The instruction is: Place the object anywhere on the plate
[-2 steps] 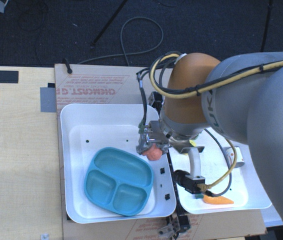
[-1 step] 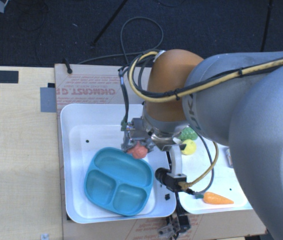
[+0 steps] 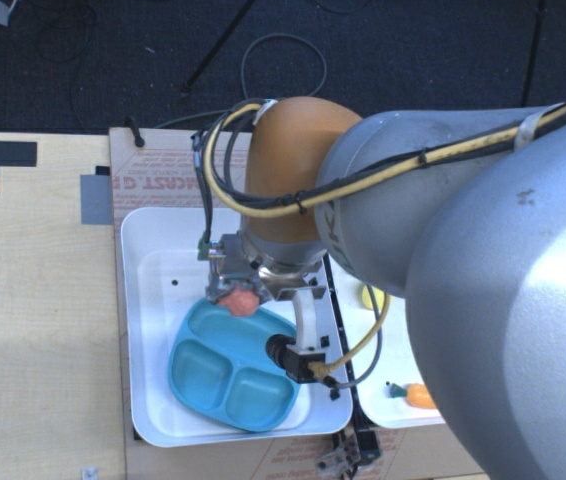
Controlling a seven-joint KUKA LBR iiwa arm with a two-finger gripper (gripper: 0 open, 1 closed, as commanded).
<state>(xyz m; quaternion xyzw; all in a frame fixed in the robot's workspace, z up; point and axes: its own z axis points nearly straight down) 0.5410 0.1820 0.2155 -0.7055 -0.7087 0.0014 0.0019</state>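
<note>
A blue divided plate (image 3: 225,373) lies in the left white bin (image 3: 148,268), toward its front. A small pink object (image 3: 241,303) sits at the plate's far edge, directly under my gripper (image 3: 235,286). The gripper hangs from the orange-banded wrist, low over that far edge. The wrist housing hides how the gripper meets the pink object, so I cannot tell whether it is held or resting on the plate.
The grey arm covers most of the right bin (image 3: 398,418). A yellow object (image 3: 367,296) and an orange object with a green tip (image 3: 418,397) peek out there. A black cable end (image 3: 298,358) hangs over the plate's right side.
</note>
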